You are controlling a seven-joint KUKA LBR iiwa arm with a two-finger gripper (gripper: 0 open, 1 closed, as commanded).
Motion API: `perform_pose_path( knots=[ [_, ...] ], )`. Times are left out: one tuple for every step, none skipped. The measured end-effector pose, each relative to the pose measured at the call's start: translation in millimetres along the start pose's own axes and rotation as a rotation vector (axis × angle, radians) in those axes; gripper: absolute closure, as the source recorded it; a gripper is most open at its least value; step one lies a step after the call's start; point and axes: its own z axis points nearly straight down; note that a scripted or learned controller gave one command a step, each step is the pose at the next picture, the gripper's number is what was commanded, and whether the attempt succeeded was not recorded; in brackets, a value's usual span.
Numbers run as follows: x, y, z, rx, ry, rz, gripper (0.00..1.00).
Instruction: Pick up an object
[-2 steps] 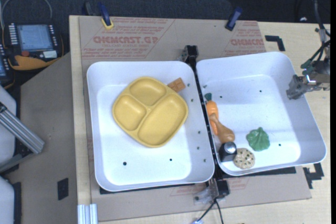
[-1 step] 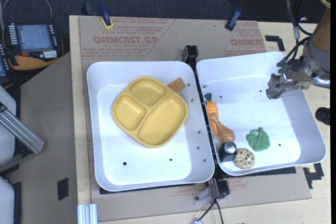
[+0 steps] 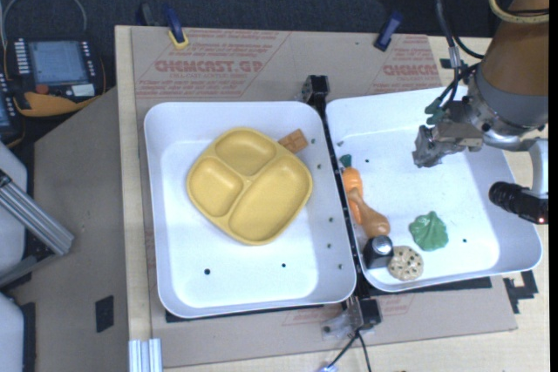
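In the right bin (image 3: 488, 187) lie an orange carrot-shaped toy (image 3: 352, 186), a tan piece (image 3: 373, 220) below it, a small black and silver object (image 3: 377, 250), a round speckled cookie (image 3: 405, 262) and a green leafy toy (image 3: 429, 231). My gripper (image 3: 432, 145) hangs over the upper middle of the right bin, well above and right of the carrot, with nothing visible between its fingers. The left bin (image 3: 166, 213) holds a yellow divided plate (image 3: 250, 184) with a small brown block (image 3: 293, 140) at its upper right edge.
The bins sit on a cardboard-covered bench (image 3: 131, 187). A black clamp (image 3: 315, 88) stands between the bins at the back. A black cylinder (image 3: 520, 201) juts in at the right bin's right rim. A pendant (image 3: 52, 70) lies off the bench, far left.
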Motion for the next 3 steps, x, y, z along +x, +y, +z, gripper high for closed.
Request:
perform_pose_path(
  knots=[
    [46, -7, 7, 0.001, 0.0, 0.003, 1.0],
    [96, -9, 16, 0.002, 0.001, -0.002, 1.0],
    [138, -13, 50, 0.005, 0.0, -0.001, 1.0]
  ],
)
